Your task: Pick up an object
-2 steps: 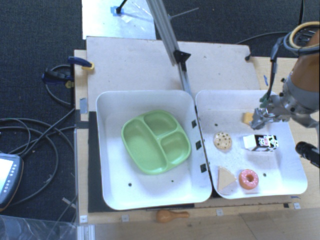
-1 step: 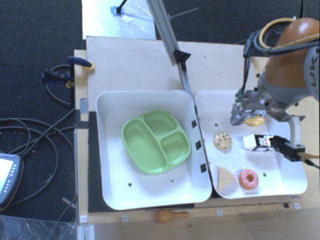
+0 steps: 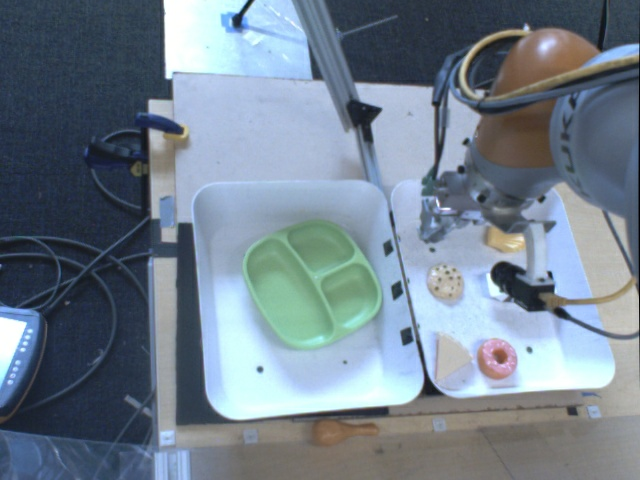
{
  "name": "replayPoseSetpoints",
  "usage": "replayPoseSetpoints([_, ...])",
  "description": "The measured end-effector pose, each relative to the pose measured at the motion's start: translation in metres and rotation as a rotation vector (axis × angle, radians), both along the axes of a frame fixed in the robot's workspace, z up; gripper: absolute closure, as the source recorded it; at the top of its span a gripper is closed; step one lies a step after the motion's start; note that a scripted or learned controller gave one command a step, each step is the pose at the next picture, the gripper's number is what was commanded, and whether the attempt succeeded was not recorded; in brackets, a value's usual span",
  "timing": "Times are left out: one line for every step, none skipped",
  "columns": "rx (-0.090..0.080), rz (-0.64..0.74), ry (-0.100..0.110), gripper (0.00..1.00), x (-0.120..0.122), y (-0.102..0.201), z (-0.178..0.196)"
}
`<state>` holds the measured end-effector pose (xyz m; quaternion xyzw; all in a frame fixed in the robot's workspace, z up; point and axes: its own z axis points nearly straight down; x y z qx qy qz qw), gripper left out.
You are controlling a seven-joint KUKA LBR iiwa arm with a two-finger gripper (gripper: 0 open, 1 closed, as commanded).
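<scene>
Nearest the camera, on the bench lip outside the bins, lies a small pear-shaped tan wooden piece (image 3: 345, 430), well apart from the gripper (image 3: 435, 226) and off to the view's left of it. Next, inside the shallow white right-hand bin (image 3: 590, 373), a round pink-iced toy doughnut (image 3: 497, 358) sits just beside a pale tan triangular wedge (image 3: 452, 359) — both by the front wall, well to the near side of the gripper.

Further in, a round beige cookie with dark specks (image 3: 445, 282) lies on the bin floor just on the gripper's near side, apart from it (the closest loose thing on that side). The gripper hangs over the far part of this bin, close to the wall shared with the other bin; whether it is released or clenched cannot be told from this angle. Toward the view's right of it, a yellowish lump (image 3: 503, 239) is partly hidden under the wrist.

Across the shared wall, to the view's left of the gripper, a light green plastic tray with three compartments (image 3: 313, 283) lies in the shallow white left-hand bin (image 3: 215, 368). Farthest back — a slanting grey metal pole (image 3: 325, 48) and, at the bench's left edge, a blue clamp with a yellow tip (image 3: 160, 128).
</scene>
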<state>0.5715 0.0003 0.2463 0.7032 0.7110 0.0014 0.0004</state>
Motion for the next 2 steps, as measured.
replayPoseSetpoints([-0.001,-0.002,-0.002,1.0,0.023,0.04,0.004])
replayPoseSetpoints([0.0,-0.001,0.0,1.0,0.043,0.082,-0.01])
